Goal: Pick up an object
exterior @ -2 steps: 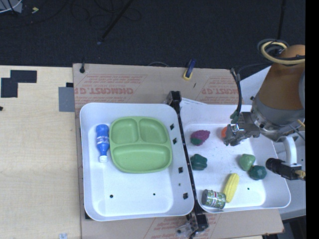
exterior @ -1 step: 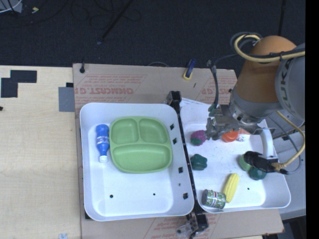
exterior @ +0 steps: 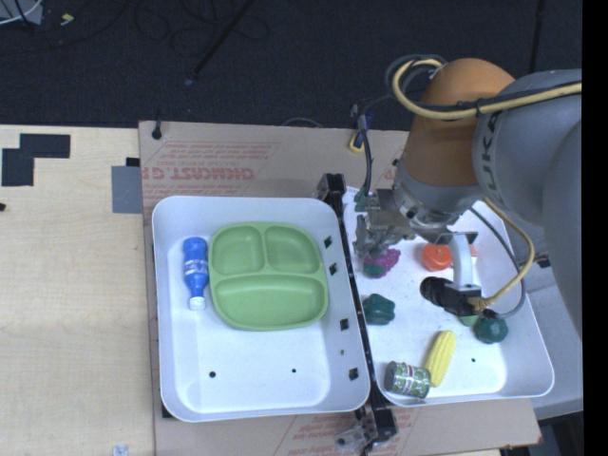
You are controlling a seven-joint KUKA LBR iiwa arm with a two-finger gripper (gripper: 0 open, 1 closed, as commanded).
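Observation:
My gripper (exterior: pixel 376 247) hangs low over the left part of the right bin (exterior: pixel 513 383), reaching in from the right. Directly under its tip lies a purple toy (exterior: pixel 383 263), partly covered by the gripper, and whether the two touch is not clear. A dark green pepper-like toy (exterior: pixel 378 308) lies just below them. An orange toy (exterior: pixel 437 255) sits to the right, half hidden by the wrist. A yellow corn cob (exterior: pixel 440 355) and a tipped green-labelled can (exterior: pixel 408 380) lie near the front edge.
A dark green toy (exterior: pixel 491 329) sits at the right side of the right bin. The left bin (exterior: pixel 247 378) holds a green divided plate (exterior: pixel 268 275) and a blue bottle (exterior: pixel 195 271) beside it. A black divider (exterior: pixel 350 293) runs between the bins.

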